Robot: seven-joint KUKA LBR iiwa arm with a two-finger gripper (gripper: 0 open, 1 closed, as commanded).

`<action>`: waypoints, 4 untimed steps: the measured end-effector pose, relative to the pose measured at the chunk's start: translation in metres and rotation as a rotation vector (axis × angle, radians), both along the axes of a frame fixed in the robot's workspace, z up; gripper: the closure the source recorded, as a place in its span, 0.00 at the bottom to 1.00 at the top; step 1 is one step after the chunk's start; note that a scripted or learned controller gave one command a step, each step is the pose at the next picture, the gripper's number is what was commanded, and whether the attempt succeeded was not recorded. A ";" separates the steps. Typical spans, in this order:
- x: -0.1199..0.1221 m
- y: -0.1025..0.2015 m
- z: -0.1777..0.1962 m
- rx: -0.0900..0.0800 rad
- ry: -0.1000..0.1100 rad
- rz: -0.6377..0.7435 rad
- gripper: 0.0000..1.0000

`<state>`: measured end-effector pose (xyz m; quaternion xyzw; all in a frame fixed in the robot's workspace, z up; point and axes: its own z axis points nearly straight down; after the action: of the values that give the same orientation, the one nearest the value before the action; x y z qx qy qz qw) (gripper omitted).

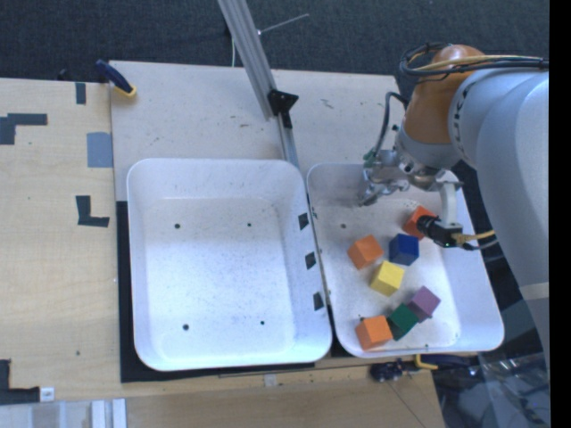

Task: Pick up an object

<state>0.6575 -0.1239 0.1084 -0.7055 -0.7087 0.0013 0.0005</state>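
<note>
The right bin [343, 190] holds several small cubes. An orange cube [364, 251], a blue cube [403, 249] and a yellow cube [387, 278] lie near its middle. A purple cube [425, 301], a green cube [404, 318] and a second orange cube [374, 331] crowd its near end. A red-orange cube [417, 219] sits by the right wall, partly behind a black fitting on the arm. My gripper [373, 193] hangs over the bin's far left part, above bare floor and apart from every cube.
The left bin [214, 266] stands beside the right one, their rims touching. A slanted metal bar [254, 56] crosses the bench behind the bins. A blue and yellow tool [116, 78] lies at the far left of the bench.
</note>
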 end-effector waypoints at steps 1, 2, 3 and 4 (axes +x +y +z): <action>0.006 -0.002 0.044 0.001 -0.005 -0.003 1.00; 0.011 0.006 0.105 0.000 -0.008 -0.002 1.00; 0.011 -0.002 0.166 0.000 -0.008 -0.002 1.00; 0.000 0.041 0.160 0.002 -0.001 0.000 1.00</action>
<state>0.6578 -0.0833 0.2685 -0.7056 -0.7086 0.0005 0.0008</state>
